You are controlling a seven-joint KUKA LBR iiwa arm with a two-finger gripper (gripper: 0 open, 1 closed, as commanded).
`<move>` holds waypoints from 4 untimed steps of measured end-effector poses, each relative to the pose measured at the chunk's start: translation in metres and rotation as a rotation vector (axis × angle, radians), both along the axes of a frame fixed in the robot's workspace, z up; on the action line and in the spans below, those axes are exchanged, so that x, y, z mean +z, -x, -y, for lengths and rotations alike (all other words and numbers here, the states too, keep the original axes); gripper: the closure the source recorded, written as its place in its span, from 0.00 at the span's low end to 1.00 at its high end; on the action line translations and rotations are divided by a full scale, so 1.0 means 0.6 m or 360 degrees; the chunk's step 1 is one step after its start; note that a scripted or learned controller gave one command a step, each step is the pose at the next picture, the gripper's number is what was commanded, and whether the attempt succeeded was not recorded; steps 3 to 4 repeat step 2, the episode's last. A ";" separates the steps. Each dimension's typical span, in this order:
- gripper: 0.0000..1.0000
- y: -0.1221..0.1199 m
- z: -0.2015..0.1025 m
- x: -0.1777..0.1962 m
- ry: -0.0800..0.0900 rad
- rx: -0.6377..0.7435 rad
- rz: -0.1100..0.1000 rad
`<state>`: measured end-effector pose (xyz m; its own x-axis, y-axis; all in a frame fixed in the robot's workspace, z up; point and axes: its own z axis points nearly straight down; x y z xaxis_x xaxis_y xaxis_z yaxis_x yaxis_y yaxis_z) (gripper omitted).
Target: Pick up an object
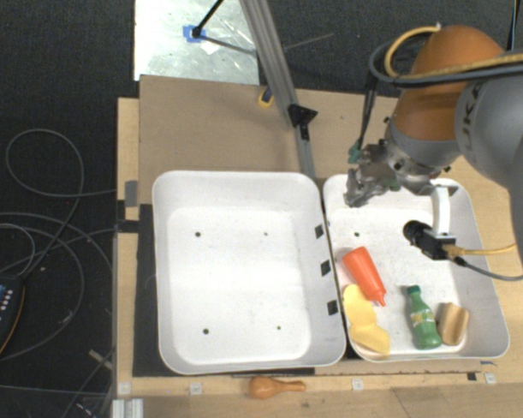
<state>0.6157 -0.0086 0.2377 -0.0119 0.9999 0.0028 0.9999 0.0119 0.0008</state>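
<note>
Four small items crowd the right bin's (479,222) near end, so we risk a miss.
We see the arm (471,100) bent over that bin's far end, fingers (362,188) well apart from the orange bottle (364,274), yellow piece (363,319), green bottle (421,317) and tan block (453,323); whether they are parted we cannot tell.

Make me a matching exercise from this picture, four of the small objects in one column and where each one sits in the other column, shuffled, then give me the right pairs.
Things:
1. orange-red bottle
2. green bottle
3. yellow piece
4. tan piece

Places:
A. against the right bin's left wall near its front corner
B. farthest right of the group, beside the green bottle
C. slanting at the middle of the right bin, nearest the gripper
D. between the yellow and tan pieces

Pairs: 1-C, 2-D, 3-A, 4-B
</note>
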 end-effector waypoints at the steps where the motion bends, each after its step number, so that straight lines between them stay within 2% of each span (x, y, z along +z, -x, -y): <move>1: 1.00 0.022 -0.083 -0.022 0.0000 -0.0002 -0.0004; 2: 1.00 0.034 -0.167 -0.026 0.0000 -0.0002 -0.0002; 4: 1.00 0.034 -0.167 -0.026 0.0000 -0.0002 -0.0002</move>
